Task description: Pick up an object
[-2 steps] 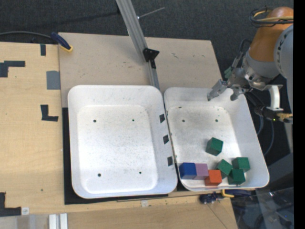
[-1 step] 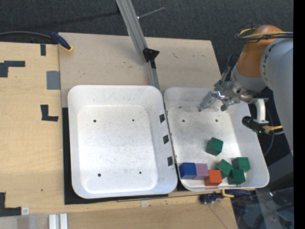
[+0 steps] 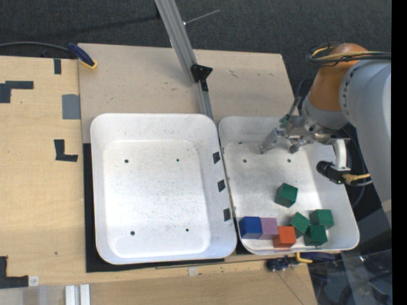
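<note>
While end effector (image 3: 280,140) hangs near rt bin (image 3: 254,170) top edge, fingers spread, holding nothing, blocks (image 3: 286,194) lower.

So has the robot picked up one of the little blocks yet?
Not yet. Nothing looks done: the small green cube sits alone in the right white bin, and the other coloured blocks are bunched at its near edge. The two-finger gripper hovers over the bin's far end, away from them. It must move to a block and grab it.

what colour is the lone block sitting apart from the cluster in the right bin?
Green block, seen in the camera view.
</note>
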{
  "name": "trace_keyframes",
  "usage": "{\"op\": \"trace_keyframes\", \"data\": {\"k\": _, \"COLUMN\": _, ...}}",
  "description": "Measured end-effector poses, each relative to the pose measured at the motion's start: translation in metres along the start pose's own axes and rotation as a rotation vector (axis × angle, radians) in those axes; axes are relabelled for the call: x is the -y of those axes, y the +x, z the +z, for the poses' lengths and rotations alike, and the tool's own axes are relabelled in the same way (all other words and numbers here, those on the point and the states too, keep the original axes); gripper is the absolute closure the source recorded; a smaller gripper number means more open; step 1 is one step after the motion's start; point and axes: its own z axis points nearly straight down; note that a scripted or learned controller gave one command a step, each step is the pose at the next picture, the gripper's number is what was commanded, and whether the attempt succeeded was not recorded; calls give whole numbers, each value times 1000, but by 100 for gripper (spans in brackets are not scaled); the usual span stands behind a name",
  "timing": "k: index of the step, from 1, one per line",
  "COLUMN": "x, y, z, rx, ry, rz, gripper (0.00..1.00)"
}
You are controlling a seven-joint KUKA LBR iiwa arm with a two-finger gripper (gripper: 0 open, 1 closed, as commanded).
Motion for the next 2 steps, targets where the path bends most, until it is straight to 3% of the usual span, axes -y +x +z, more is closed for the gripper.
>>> {"op": "trace_keyframes", "data": {"k": 1, "x": -1, "y": 1, "z": -12, "rx": 1, "ry": -4, "rz": -2, "gripper": 100}}
{"op": "trace_keyframes", "data": {"k": 2, "x": -9, "y": 0, "z": -74, "rx": 0, "ry": -10, "rz": 1, "gripper": 100}}
